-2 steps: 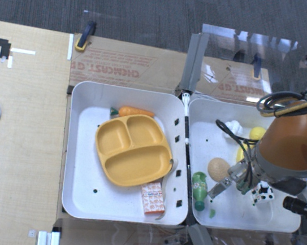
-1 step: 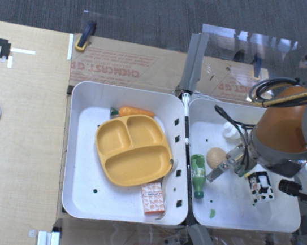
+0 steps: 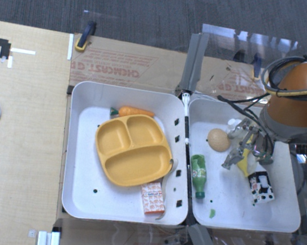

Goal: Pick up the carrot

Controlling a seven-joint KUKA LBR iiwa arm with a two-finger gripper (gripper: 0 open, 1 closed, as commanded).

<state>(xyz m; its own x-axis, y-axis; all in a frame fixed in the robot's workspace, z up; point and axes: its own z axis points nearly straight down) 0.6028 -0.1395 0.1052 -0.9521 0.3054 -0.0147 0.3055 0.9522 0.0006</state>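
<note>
While the carrot (image 3: 137,111) lies at twelve o'clock of the yellow plate (image 3: 133,150) in the left bin (image 3: 74,153), the jaws, open and holding nothing over the right bin (image 3: 276,220), should cross toward nine o'clock and descend along its length.

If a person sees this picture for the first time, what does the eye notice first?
The yellow divided plate in the left bin stands out first, with the carrot lying along its far edge. Next comes the arm's orange band above the right bin, where the gripper hangs near a beige egg and a green bottle.
</note>
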